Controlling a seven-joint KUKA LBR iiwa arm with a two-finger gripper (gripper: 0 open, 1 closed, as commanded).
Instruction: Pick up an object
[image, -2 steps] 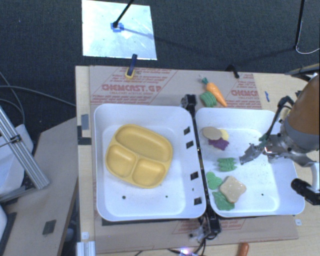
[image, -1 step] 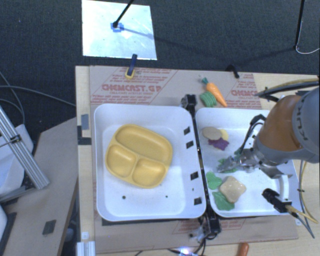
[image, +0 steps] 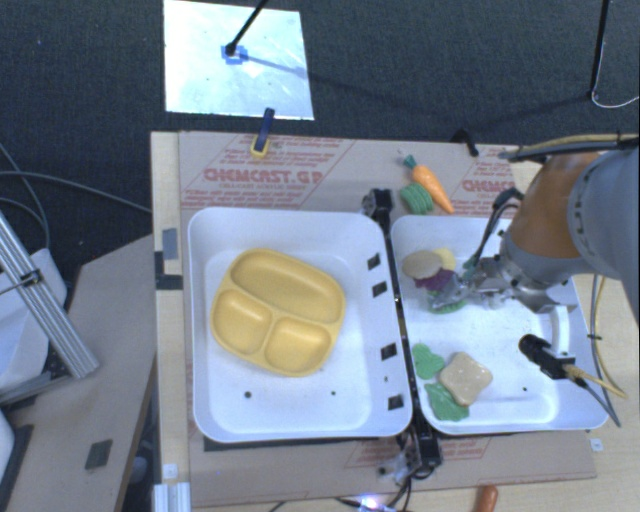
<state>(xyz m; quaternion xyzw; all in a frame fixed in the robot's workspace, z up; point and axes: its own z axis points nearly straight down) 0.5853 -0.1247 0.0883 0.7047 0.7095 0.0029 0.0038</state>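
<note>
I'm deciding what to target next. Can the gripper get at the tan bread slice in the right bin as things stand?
Probably yes. The bread slice lies on top of a green piece with nothing over it, and the gripper is in the same right bin, just beyond it.

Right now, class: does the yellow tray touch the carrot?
Apart. The camera view shows the yellow tray lying in the left bin, while the carrot lies on the bench beyond the bins, with the bin's rim between them.

One camera, fixed high over my bench (image: 170, 180), looking down at a slant; both bins (image: 205, 330) fit in, and I reach in from three o'clock.
</note>
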